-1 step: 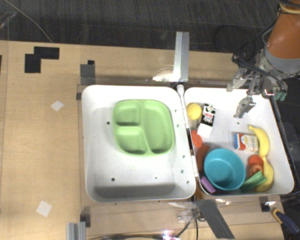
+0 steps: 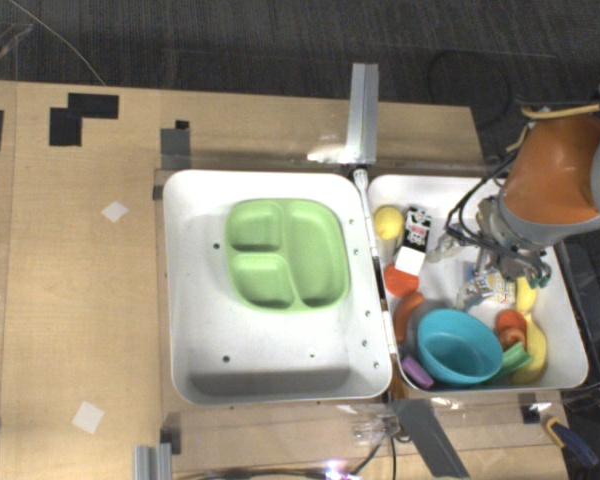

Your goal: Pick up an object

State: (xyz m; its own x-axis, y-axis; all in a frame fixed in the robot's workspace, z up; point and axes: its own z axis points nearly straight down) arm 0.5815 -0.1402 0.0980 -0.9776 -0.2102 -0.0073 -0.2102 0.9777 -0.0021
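Your pincer [image 2: 507, 273] is hanging low over the right bin [image 2: 578, 368], just above the banana [image 2: 526, 295] (upright in the frame, long axis running toward you). You are looking at a blurred tip, so I cannot tell its state.

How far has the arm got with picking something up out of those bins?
Done: the arm has reached over the right bin, its gripper low among the toys near the banana. In hand: nothing that I can see lifted. Left: grasping and raising an item; the blue bowl, yellow ball and the left bin's green tray lie untouched.
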